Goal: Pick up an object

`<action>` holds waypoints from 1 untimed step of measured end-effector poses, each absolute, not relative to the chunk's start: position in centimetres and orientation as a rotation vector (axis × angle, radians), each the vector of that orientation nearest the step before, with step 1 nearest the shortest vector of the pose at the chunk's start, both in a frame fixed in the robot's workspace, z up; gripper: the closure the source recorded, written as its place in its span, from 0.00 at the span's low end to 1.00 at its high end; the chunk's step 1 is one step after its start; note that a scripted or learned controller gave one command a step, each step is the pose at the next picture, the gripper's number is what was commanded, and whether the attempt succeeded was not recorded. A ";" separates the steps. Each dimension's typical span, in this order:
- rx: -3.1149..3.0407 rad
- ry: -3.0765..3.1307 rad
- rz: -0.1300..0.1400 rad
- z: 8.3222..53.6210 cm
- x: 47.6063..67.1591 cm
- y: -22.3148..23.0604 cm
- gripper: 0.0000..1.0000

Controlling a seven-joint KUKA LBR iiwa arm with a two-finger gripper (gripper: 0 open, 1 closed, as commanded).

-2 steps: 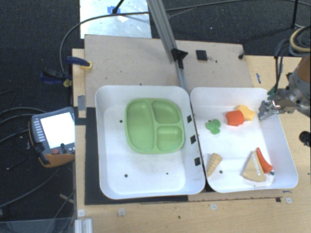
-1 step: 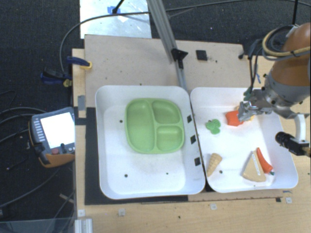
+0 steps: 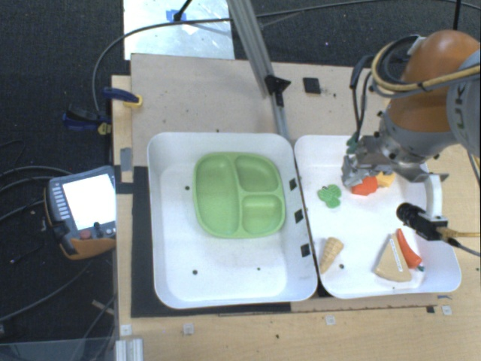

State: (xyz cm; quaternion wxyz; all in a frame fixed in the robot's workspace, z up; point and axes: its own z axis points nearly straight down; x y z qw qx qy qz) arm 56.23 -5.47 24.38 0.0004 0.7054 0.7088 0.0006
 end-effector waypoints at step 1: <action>2.213 2.228 0.002 23.2 56.1 -0.9 1.00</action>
